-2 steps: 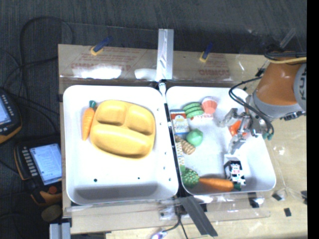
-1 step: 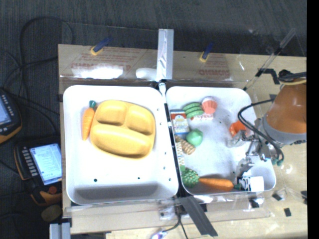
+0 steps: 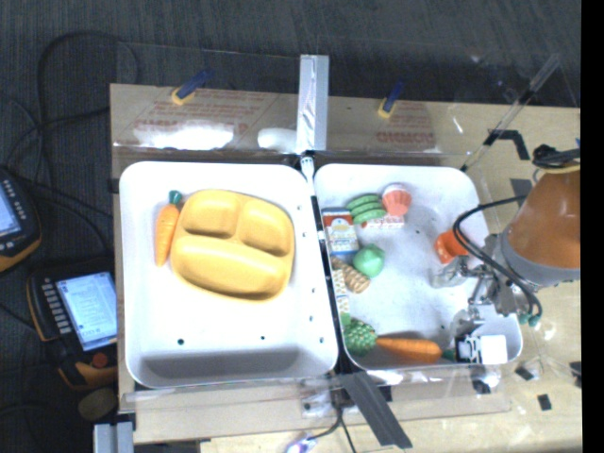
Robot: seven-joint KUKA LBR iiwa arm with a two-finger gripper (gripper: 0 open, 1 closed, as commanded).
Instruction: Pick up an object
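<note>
**Nothing lifted yet**

Camera view: my claw [image 3: 475,302] sits low at the right edge of the right bin [image 3: 425,179]; I cannot tell its state. The carrot [image 3: 408,349] lies along the bin's lower edge, just left of it. Grasp and lift remain.

I can't tell how the gripper [image 3: 469,302] is set, because it is small and tangled with cables. The arm [image 3: 552,225] is cut off at the right. An orange thing [image 3: 447,245] sits partly behind it, and I can't name it. The small packets [image 3: 342,234] by the divider are too blurry to read.
</note>
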